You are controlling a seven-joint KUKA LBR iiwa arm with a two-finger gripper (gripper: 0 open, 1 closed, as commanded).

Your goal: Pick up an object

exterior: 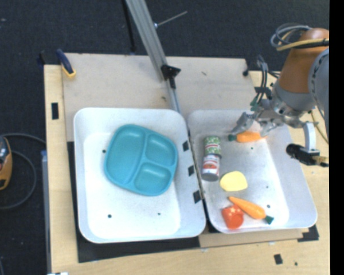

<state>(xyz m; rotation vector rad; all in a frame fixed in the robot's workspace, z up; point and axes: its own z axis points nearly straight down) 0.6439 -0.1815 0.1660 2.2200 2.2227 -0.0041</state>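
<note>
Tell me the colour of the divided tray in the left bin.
Teal blue; the divided tray shows clearly in the camera view.

A grey robot arm with an orange band above its wrist reaches in from the right, angled down and leftward. Its gripper points down-left, metal fingers hanging low at the tip.

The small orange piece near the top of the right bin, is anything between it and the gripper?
Nothing visible: the gripper sits right at the small orange piece. The can lies apart, lower left.
</note>
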